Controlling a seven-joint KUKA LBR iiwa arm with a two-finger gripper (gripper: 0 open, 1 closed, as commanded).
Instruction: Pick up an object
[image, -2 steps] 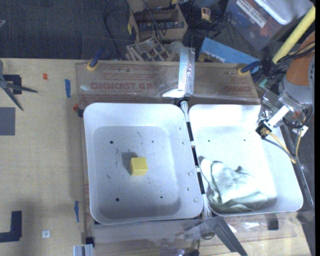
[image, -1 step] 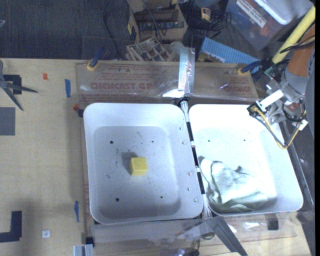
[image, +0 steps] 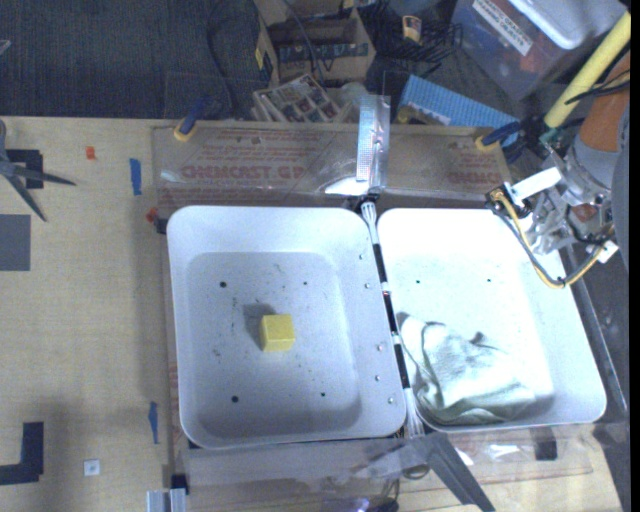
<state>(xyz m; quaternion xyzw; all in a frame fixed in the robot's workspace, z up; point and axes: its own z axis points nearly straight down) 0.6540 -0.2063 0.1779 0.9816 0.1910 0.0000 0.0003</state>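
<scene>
Near edge first: crumpled white cloth (image: 470, 375) heaped in the right bin (image: 440, 255), front corner, below and slightly left of the jaws (image: 545, 225). Yellow cube (image: 278, 332) sits alone mid-floor of the left bin (image: 200, 250), well left of the jaws, easy target. Jaws hover over the right bin's far-right rim; jaw opening cannot be told, nothing seen held. Wooden table (image: 80, 300); clutter and cables behind.
</scene>
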